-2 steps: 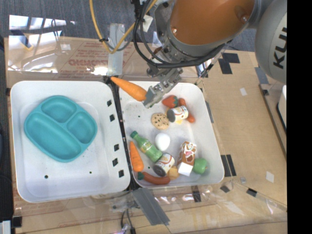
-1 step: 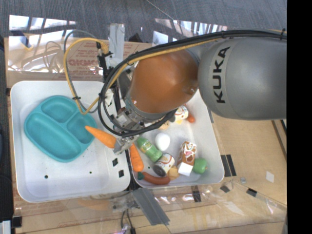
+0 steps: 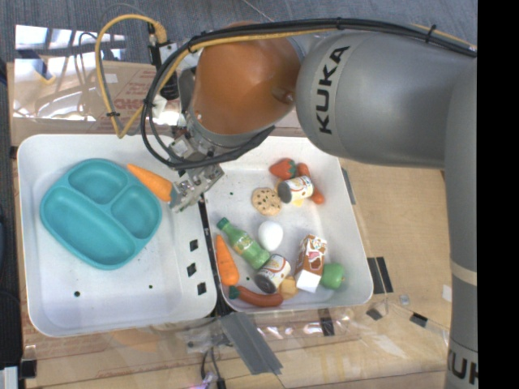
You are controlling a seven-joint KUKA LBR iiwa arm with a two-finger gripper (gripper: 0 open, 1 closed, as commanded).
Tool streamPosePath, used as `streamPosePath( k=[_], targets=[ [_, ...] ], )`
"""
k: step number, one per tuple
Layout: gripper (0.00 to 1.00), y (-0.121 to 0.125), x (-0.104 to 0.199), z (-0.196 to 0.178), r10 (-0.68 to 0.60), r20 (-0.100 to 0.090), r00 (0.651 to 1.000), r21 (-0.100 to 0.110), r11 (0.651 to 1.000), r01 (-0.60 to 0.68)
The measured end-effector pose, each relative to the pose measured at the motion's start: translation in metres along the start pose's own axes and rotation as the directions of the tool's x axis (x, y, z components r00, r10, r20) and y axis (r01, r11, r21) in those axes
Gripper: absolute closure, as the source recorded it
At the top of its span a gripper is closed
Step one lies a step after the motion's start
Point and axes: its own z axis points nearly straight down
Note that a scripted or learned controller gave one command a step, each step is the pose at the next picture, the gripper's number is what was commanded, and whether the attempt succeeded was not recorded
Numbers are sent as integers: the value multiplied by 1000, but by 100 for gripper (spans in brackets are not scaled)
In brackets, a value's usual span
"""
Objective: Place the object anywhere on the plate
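Gripper (image 3: 193,188) fingertips blurred beside carrot (image 3: 151,181)

Grey KUKA arm (image 3: 381,96), orange band (image 3: 239,83), black cables (image 3: 154,124)

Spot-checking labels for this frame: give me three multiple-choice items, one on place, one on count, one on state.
1. Where is the blue plate?
A. in the left bin
B. in the right bin
C. on the bench outside both bins

2. How many compartments does the plate have?
A. one
B. three
C. five

3. How does the carrot by the gripper lie relative to the plate?
A. at the plate's upper right edge
B. under the plate
C. in the right bin, far from the plate

Answers: 1 A, the plate sits on the floor of the left bin. 2 B, ridges split it into three wells. 3 A, the carrot's tip reaches the plate's rim and the rest lies on the bin floor.
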Motion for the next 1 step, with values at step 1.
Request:
streamPosePath(
  k=[1],
  targets=[
    [100,-1,-2,-8,-4,3,1000,-2,1000,4]
  ],
)
